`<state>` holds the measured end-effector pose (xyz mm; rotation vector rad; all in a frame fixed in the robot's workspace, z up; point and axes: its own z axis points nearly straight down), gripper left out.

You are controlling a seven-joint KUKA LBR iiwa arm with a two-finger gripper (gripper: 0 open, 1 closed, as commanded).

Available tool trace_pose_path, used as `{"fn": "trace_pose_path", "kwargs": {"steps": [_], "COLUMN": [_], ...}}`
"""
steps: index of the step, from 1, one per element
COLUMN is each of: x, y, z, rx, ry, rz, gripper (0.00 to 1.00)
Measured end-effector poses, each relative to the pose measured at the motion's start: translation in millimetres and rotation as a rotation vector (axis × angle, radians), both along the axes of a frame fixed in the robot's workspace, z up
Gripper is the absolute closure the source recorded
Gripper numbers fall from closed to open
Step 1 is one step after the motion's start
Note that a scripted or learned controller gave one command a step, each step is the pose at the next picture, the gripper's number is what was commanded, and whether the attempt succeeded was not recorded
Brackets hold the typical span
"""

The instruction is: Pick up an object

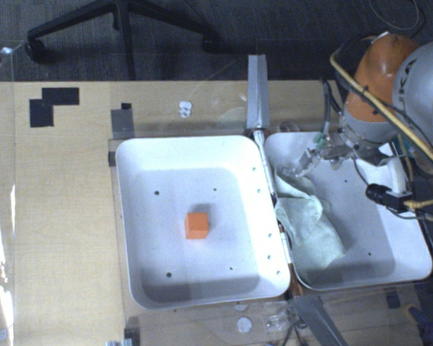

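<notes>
A pale wooden table carries two shallow white bins side by side, with a dark carpet and the legs of a chair base beyond its far edge. The left bin holds a small orange cube resting near its middle, untouched and well apart from the arm. The right bin holds a crumpled pale green cloth lying against its left wall. Nothing looks lifted yet, so the pick seems not yet done; both things lie on their bin floors. The arm reaches in from the right, its orange band high at the far right corner, wrist bent down and leftward over the far part of the right bin. The jaws hang just above the far end of the cloth, near or perhaps touching it; whether they are spread or pressed together cannot be told. Judging by the pose, the cloth looks the likelier target
</notes>
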<state>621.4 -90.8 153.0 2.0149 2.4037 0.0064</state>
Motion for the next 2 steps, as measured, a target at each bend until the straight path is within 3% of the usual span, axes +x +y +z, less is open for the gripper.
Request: {"fn": "trace_pose_path", "kwargs": {"steps": [1,2], "x": [-42.7,-40.0], "y": [2.8,3.1], "z": [-62.8,-49.8], "rx": [0.0,0.0], "ry": [-0.008,-0.016], "rz": [-0.069,-0.067], "gripper": [0.0,1.0]}}
